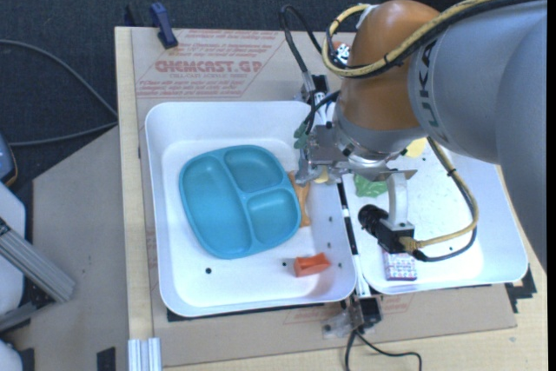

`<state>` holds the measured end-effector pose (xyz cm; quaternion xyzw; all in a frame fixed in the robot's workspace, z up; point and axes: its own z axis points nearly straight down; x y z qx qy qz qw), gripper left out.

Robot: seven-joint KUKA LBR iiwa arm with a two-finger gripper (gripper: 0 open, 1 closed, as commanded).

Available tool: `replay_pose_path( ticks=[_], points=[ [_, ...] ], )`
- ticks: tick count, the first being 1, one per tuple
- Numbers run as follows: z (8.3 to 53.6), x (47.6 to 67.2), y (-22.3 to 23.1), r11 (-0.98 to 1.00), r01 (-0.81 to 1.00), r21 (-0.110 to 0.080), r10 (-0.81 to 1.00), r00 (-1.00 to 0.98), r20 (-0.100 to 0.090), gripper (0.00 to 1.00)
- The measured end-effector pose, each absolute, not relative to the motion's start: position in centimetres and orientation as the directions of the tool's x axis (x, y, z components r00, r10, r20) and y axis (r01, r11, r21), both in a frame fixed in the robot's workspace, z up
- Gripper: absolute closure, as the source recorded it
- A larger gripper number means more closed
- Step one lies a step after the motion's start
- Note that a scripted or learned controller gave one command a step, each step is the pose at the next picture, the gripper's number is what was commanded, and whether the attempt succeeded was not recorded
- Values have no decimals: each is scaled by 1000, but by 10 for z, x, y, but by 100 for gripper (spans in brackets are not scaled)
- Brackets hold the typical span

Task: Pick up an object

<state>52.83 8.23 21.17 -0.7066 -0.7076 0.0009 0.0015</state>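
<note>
The gripper (334, 159), its grip state impossible to tell under the wrist, hung over the divide between the bins. A green object (372, 186) lay just right of it; an orange block (311, 264) sat nearer the camera, left.

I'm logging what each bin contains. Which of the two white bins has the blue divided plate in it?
The left bin: the blue divided plate lies in it beside a small orange block. The right bin sits under the arm.
</note>
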Motion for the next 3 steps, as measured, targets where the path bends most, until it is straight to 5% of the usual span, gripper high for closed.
replay_pose_path(
  ticks=[1, 2, 3],
  points=[
    [229, 559, 55, -1, 1000, 1, 1000, 1, -1, 100],
    [230, 506, 105, 1, 1000, -4, 1000, -1, 1, 100],
    [230, 554, 119, 1, 1000, 0, 1000, -1, 0, 100]
  ],
)
